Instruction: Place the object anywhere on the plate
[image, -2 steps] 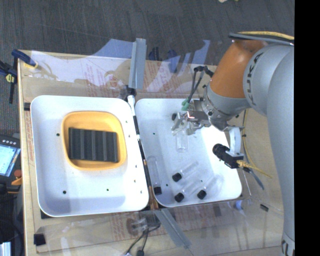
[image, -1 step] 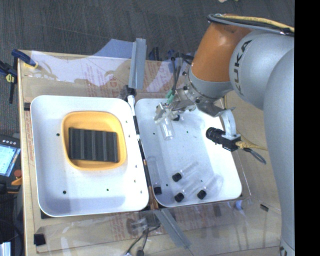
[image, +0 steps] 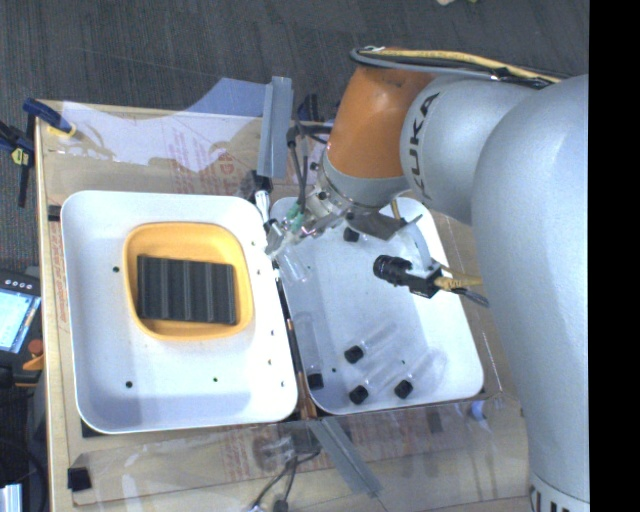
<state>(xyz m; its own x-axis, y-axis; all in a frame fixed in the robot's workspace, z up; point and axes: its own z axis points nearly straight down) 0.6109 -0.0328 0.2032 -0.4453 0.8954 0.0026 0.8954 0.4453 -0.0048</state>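
Claw (image: 288, 228) is low in right bin's (image: 335, 285) far-left corner over what I think is a clear piece (image: 291, 263), grip state unreadable; risk: it clips the bin wall or lifts bare, never reaching the yellow plate (image: 185, 238)

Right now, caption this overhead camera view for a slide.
KUKA arm reaches over the right bin; yellow plate sits in the left bin.

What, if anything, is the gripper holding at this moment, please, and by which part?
It cannot be told: the gripper sits under the wrist at the right bin's far-left corner, its tip unclear.
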